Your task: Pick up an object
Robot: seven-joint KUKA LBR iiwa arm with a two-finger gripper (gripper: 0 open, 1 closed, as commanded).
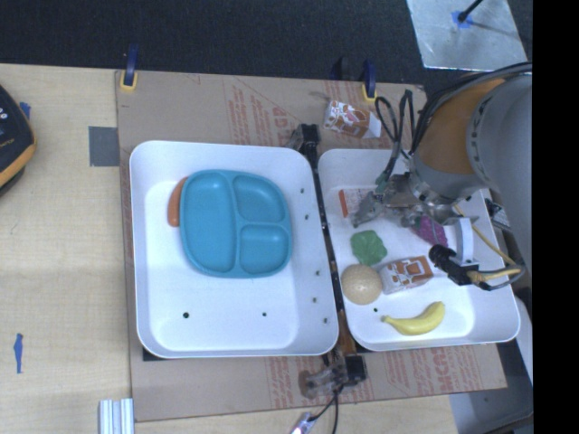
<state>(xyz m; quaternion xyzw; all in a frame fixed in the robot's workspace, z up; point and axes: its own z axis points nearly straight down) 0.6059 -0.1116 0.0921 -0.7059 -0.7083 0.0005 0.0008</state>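
Bins sit side by side on the tabletop [63,269], and the grey arm [493,134] with its orange band comes in from the right, hanging over the upper part of the right bin [452,337]. Its tool [384,202] is down low near the far left corner of that bin, pointing toward the divider between the two bins; whether it is spread or closed, I cannot tell, as the metal parts blur together there. Nothing is visibly caught in it.

Just below the tool lies a green lump [368,245], apart from it by a small gap. Nearer the front, a pale tan ball [361,284] rests against the bin's left wall, with a small orange-and-white packet [406,273] touching its right side. A yellow banana [415,320] lies along the front edge, curved and flat on the floor of the bin. A purple item [432,232] peeks out beside the wrist, partly hidden by it, and a thin red-orange piece [344,202] lies by the left wall, left of the tool.

Over in the left bin [163,333], a blue divided plate [237,223] sits upright toward the back, with an orange object [174,204] tucked at its left rim. A snack wrapper [349,118] lies outside the bins on the cardboard behind the right one.
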